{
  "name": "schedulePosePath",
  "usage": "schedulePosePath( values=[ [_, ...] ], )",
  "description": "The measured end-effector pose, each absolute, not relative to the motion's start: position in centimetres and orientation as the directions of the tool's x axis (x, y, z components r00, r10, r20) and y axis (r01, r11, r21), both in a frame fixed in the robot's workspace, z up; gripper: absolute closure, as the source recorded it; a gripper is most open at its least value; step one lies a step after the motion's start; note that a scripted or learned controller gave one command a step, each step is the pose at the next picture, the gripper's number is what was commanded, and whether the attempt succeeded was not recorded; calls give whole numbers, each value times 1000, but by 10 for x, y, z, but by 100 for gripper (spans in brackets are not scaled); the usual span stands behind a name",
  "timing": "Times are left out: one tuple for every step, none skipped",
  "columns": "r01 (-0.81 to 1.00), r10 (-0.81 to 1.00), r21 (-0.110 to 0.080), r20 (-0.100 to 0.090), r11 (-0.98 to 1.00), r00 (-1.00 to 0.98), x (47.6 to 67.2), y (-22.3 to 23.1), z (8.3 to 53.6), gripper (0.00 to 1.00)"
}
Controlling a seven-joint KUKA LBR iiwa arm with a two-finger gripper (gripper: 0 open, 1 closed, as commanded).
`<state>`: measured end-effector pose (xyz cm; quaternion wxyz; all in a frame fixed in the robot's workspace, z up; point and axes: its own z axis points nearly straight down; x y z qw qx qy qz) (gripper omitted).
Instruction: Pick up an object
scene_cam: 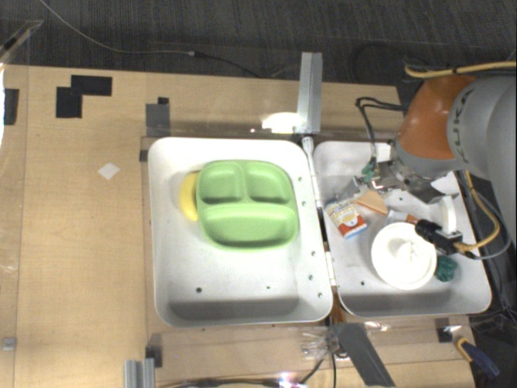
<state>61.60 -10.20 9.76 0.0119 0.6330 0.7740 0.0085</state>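
Lying in the right bin (477,297): white disc (402,255), perhaps a lid; pincer (373,178) state unclear

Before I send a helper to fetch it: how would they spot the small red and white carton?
Look in the right-hand white bin, the one the grey arm reaches into. Along its left side, beside the round white bowl, lies the small carton. It is the only boxy thing there with red and white print.

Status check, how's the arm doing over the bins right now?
Gripper low in right bin, fingers unreadable. Nothing seen held. Small carton, white round lid close by. Green divided plate in left bin.
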Motion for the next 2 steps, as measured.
schedulePosePath(
  values=[
    [976, 976, 18, -4, 218, -218, 672, -115, 97, 0],
    [975, 975, 27, -8, 222, -222, 647, -116, 97, 0]
  ],
)
